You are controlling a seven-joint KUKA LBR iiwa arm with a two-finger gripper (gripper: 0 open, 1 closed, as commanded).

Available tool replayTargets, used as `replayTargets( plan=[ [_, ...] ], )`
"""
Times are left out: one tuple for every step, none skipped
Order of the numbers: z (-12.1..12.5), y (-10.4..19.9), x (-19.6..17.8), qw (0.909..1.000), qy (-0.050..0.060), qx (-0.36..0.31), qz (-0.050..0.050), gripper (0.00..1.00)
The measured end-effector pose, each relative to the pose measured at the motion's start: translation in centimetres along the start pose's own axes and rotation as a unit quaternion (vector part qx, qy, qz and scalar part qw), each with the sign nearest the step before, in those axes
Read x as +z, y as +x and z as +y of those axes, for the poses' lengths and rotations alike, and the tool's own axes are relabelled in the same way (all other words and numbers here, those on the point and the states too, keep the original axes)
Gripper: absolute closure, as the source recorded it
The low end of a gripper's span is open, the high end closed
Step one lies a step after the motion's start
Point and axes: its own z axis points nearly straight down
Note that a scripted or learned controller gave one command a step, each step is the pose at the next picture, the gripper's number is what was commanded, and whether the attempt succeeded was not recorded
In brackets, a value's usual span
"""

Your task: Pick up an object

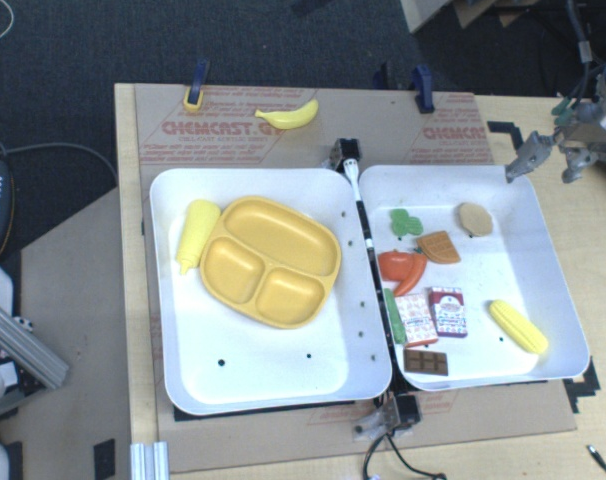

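The claw [543, 158] hangs at the upper right of the camera view, just outside the far corner of the right bin [558, 268], with nothing between its fingers; whether they are spread or closed cannot be told at this size.

The right bin holds the candidates. A green piece [406, 224] lies near the divider, a tan round piece [474, 219] sits closest to the claw, and an orange-brown wedge [440, 247] lies just beside both. Lower down, a red piece [402, 267] touches the wedge's edge, two small cartons [431, 316] lie side by side, a chocolate bar [426, 362] rests at the near rim, and a yellow corn cob [518, 327] lies alone toward the right wall.

The left bin [183, 368] holds a yellow divided plate [270, 261] with a yellow bottle [195, 234] against its side. A banana [289, 116] rests on the bench [233, 133] beyond the bins.

The corn cob looks the soundest pick: it stands well apart from its neighbours, leaving room on both sides. The claw should probably close across its narrow width, not its length. The tan piece is nearer but flatter and crowded by the wedge.
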Motion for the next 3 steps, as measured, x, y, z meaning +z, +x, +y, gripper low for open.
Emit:
replayTargets(
  plan=[
    [0.2, 0.1, -0.9, 1.0, -0.007, -0.001, -0.002, 0.0],
    [0.7, 0.7, 3.7, 1.0, -0.005, -0.002, -0.001, 0.0],
    [0.3, 0.7, 10.0, 1.0, -0.004, -0.001, -0.001, 0.0]
  ],
)
